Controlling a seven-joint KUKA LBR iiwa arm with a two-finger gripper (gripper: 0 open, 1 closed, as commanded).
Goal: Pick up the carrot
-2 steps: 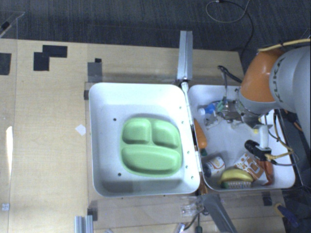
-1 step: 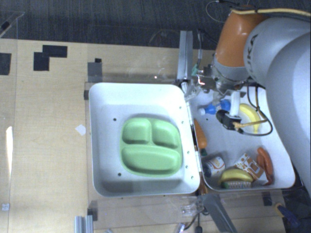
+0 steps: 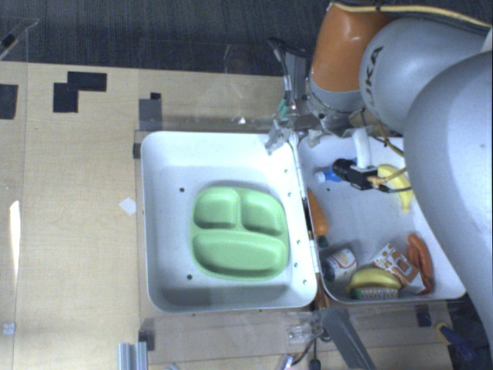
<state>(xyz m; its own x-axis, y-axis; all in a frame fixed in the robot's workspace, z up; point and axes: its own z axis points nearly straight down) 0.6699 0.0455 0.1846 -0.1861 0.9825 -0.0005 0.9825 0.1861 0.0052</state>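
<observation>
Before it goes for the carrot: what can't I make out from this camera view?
Right bin: the arm covers its far and right parts in the camera view.
Carrot: small and tight along the bin's left wall; whether it touches the wall is unclear.
Gripper: blurred near the rim between the bins; its height cannot be judged.
Packet: print too small to read.

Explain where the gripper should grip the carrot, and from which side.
Grip the carrot across its middle, coming straight down from above. It lies lengthwise close beside the right bin's left wall, so the grip should probably close across its narrow width, clear of the small can near its lower end.
</observation>
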